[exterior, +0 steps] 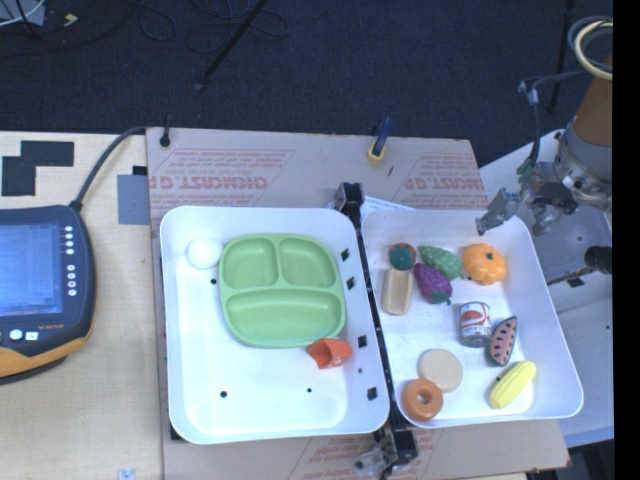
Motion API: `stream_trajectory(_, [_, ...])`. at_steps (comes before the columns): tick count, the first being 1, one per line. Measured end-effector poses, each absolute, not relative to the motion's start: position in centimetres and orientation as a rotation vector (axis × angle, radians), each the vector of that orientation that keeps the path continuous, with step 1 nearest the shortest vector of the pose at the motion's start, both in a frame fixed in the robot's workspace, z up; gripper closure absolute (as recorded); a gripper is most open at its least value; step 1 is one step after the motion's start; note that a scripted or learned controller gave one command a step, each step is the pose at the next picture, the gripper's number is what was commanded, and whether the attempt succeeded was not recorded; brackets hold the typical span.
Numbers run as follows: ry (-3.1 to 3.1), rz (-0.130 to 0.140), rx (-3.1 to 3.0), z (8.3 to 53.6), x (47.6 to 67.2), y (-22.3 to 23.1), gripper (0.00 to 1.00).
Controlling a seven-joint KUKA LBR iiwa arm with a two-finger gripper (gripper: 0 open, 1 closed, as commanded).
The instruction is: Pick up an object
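The right bin (560, 368) holds several toy foods: an orange pumpkin (484, 264), a purple eggplant (433, 283), a green pickle (441, 259), a tan block (397, 291) with a green-topped piece (403, 255) above it, a small can (474, 322), a watermelon slice (502, 340), a yellow corn cob (512, 384), a tan cookie (440, 368) and an orange donut (422, 400). My gripper (522, 213) hangs above the bin's far right corner, up and to the right of the pumpkin. Its fingers are spread open with nothing between them.
The left bin (190, 368) carries a green divided plate (282, 290), a white ball (203, 253) and a small orange piece (330, 352). A teach pendant (40, 278) lies at the far left. A blue and yellow clamp (379, 140) sits behind the bins.
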State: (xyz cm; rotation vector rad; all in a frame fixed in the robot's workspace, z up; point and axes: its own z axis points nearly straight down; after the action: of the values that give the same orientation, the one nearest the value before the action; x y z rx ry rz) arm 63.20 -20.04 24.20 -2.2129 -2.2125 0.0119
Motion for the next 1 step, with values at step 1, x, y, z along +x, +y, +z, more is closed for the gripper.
stream_trajectory(1, [-2.220,0.003,-2.217,24.86,63.39,-20.05,0.00])
